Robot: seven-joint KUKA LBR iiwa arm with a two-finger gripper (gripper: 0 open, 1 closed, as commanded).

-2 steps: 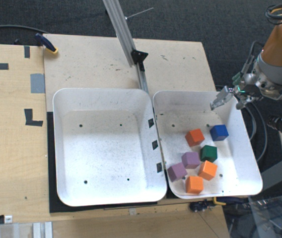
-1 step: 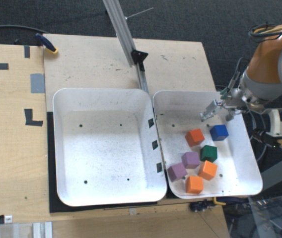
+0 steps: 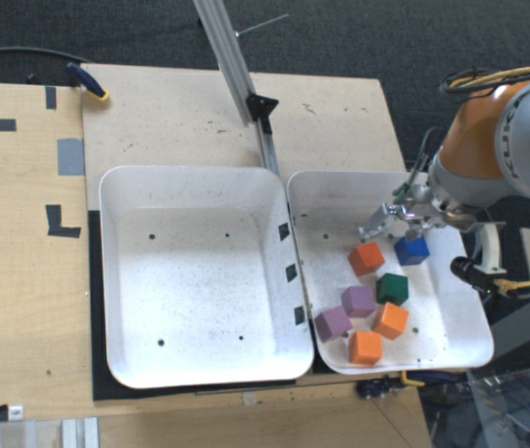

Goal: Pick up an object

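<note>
Seven small cubes lie in the right shallow white plastic bin (image 3: pixel 466 329), the metal gripper (image 3: pixel 397 215) low over its upper part.

Counted: three orange cubes (image 3: pixel 367 257) (image 3: pixel 391 319) (image 3: pixel 366 346), two pale purple cubes (image 3: pixel 359 300) (image 3: pixel 332 322), one green cube (image 3: pixel 393 287) and one blue cube (image 3: pixel 412 249) (all matte, sharp-edged, clustered near each other). The gripper sits just beside the blue cube and the upper orange one; whether its fingers are spread or closed, I cannot tell, and nothing is seen held. The left white bin (image 3: pixel 116 203) has rounded corners and a speckled floor, resting on the pale wooden desk (image 3: pixel 22 203).
</note>
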